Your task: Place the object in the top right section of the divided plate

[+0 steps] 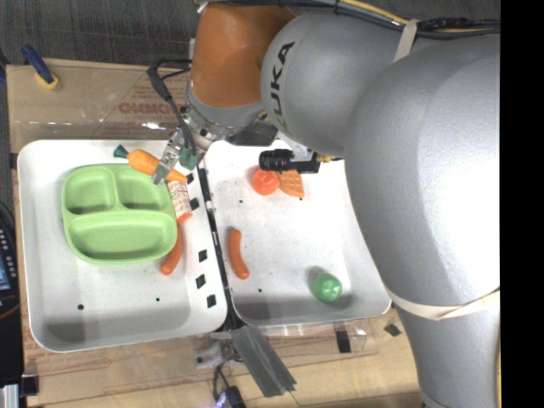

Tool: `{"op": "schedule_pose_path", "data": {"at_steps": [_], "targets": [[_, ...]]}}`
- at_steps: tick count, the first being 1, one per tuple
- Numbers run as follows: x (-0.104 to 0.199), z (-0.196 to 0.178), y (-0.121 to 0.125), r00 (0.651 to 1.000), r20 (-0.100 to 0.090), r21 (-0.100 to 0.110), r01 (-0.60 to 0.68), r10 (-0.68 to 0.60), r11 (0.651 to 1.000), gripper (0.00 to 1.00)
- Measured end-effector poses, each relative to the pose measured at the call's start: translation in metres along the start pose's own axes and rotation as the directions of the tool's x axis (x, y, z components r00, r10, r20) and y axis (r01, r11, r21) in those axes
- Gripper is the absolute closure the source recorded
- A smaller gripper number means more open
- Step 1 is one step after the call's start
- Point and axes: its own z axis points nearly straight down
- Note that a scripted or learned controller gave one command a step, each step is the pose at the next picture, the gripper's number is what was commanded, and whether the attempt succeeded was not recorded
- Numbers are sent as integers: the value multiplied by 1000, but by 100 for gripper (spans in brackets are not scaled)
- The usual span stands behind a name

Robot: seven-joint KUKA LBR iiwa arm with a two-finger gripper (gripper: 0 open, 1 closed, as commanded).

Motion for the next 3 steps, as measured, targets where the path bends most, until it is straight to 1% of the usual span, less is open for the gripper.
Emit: {"op": "schedule_pose_path", "data": {"at_steps": [1, 2, 3], "targets": [[-17, -74, -30, 998, 7, -5, -59, 59, 998, 100], [21, -68, 9, 997, 1, -1, 81, -81, 997, 100], [21, -68, 9, 997, 2, -1, 81, -81, 997, 0]]}}
